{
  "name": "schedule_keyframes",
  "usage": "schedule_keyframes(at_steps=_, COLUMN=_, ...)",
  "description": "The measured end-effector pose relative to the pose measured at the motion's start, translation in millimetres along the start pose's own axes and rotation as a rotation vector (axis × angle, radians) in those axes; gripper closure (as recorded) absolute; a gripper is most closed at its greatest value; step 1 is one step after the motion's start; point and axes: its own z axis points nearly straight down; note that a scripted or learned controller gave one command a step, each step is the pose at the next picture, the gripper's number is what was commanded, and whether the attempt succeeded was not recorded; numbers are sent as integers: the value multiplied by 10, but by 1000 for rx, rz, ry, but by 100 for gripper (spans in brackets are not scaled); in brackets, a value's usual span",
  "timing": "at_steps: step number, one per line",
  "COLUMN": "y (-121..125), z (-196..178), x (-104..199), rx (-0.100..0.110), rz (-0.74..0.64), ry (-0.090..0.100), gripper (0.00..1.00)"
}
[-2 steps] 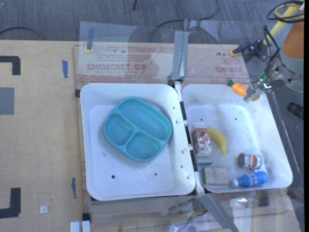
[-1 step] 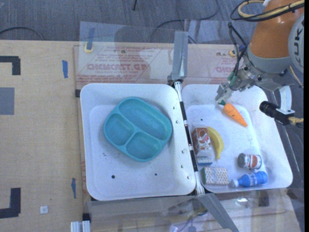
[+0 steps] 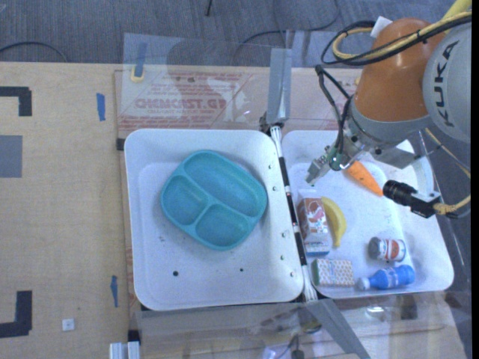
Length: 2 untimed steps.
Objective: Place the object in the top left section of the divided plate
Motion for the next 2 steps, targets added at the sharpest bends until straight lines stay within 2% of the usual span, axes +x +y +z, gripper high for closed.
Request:
schedule_keyframes(at_steps=1, y=-812, z=-216, x=627, rx=1, rz=45, ry=1, gripper=100)
schedule_keyframes(at_steps=2, y=-1011, z=-694, x=432, rx=-3, rz=-127, ry=-4, gripper=100)
